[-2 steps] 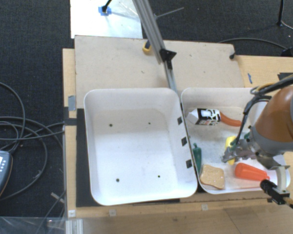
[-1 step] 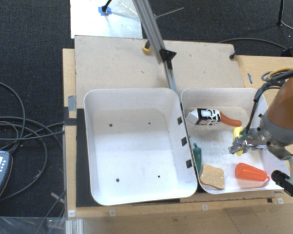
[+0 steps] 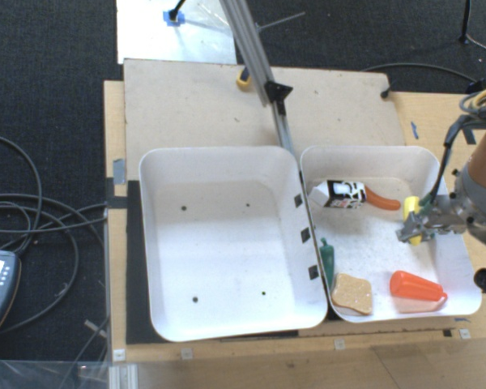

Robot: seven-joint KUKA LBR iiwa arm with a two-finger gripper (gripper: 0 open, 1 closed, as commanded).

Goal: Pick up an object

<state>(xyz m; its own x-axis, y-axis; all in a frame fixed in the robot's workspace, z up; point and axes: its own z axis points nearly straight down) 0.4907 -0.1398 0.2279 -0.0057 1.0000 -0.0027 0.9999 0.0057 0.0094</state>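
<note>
The right bin holds several small items. A black-and-white carton lies at its back, with an orange carrot-like piece beside it. A green bottle rests against the left wall. A slice of bread and an orange-red cone-shaped piece lie at the front. My gripper is low over the bin's right side, directly on top of a small yellow object that shows above and below it. How the gripper stands on that object is hidden by its own body.
The left bin sits beside the right one, sharing a middle wall with black clips. A slanted metal pole crosses the back of the bench. Cables and a tablet lie on the floor at the left.
</note>
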